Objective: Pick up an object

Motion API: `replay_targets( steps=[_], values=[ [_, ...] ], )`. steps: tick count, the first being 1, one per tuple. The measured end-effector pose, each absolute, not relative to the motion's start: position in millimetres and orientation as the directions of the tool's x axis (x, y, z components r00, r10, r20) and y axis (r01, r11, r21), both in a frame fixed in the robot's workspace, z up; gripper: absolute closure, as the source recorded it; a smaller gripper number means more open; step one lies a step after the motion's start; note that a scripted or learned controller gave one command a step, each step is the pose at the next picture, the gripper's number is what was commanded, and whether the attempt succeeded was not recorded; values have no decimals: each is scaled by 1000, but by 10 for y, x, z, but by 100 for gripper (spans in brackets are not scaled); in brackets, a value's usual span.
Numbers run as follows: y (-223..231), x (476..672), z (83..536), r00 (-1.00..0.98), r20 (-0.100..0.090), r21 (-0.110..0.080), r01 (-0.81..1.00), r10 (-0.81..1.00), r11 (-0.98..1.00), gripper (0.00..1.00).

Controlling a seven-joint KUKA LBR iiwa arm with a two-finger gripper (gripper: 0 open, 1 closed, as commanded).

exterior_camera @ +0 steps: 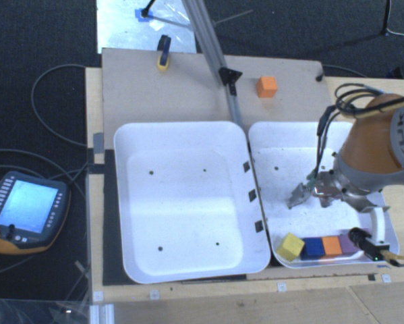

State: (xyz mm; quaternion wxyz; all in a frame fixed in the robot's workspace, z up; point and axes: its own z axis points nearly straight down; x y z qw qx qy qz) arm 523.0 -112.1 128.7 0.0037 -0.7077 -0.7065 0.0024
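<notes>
4 blocks lie in a row along the near wall of the right bin (pixel 282 147): a yellow block (pixel 291 246) at the row's left end, then a blue block (pixel 313 248), an orange block (pixel 332 246) and a pale purple block (pixel 348 244). None of them is lifted; all 4 rest on the bin floor, touching or nearly touching one another. The gripper (pixel 303 196) hangs over the bin's middle, apart from the row and farther from the near wall. Its fingers look spread a little with nothing between them, though the metal is small and blurred. Judged from this, the pick is not yet made: approach, closing and lift all remain. Beyond the bin's far wall, 1 more orange cube (pixel 267 86) sits on the bench board (pixel 188 86).
</notes>
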Motion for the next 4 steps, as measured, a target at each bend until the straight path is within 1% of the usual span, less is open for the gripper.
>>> replay_targets(
  steps=[1, 2, 3, 4],
  values=[
    [-833, 4860, 881, -1, 3, -6, 1000, 1000, 1, 0],
    [-848, 4881, 901, 0, 0, 1, 1000, 1000, 0, 0],
    [-849, 4882, 902, 0, 0, 2, 1000, 1000, 0, 0],
    [-1051, 4866, 1721, 1, -3, 10, 1000, 1000, -1, 0]
  ],
)
